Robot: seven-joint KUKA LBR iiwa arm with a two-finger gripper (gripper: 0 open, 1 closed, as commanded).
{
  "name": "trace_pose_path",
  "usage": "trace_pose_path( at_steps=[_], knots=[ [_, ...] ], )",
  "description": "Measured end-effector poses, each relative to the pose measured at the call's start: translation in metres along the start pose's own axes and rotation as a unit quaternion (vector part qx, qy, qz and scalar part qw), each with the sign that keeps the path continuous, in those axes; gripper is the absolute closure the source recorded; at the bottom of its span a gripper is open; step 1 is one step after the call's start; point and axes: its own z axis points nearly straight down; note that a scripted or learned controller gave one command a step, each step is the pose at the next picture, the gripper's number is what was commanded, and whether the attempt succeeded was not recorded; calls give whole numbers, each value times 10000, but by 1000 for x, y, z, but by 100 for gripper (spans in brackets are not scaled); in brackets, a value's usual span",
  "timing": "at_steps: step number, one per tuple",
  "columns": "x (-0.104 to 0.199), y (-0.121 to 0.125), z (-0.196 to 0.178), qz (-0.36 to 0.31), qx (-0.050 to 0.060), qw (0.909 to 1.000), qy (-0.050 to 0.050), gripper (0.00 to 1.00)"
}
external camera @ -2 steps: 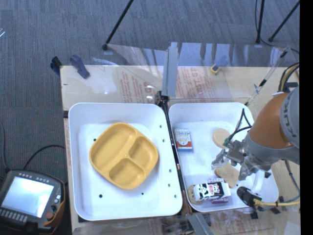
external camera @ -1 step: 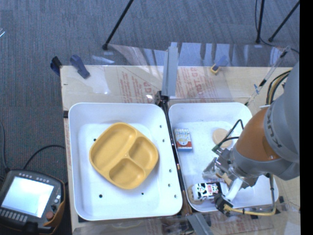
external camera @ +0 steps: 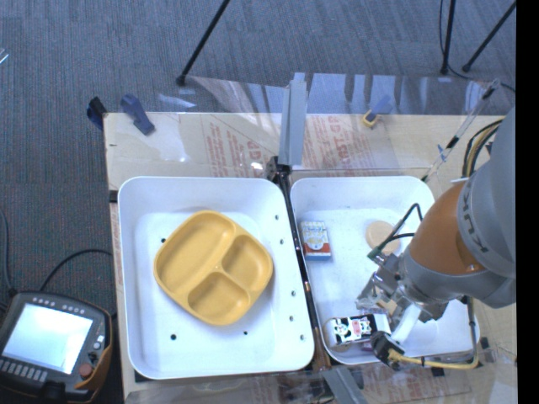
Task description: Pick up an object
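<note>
The gripper (external camera: 376, 326) is lowered at the front edge of the right bin (external camera: 354, 194), beside a small cow-patterned carton (external camera: 351, 329). Whether it is wide or narrow cannot be told. A firm closure on the carton seems called for next.

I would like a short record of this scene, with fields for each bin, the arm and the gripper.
left bin: holds a yellow divided plate
right bin: holds a small card box, a tan round object and a black-and-white carton
arm: reaches over the right bin
gripper: low, near the carton; grasp unclear
</note>
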Motion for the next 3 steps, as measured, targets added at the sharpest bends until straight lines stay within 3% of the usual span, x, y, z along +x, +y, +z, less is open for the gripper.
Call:
trace_pose_path(
  at_steps=[1,2,3],
  knots=[
    [39,55,-15,-116,-50,9999,6,100],
    [32,38,-40,3030,-37,9530,15,100],
    [62,96,-51,2906,-47,9568,21,100]
  ],
)
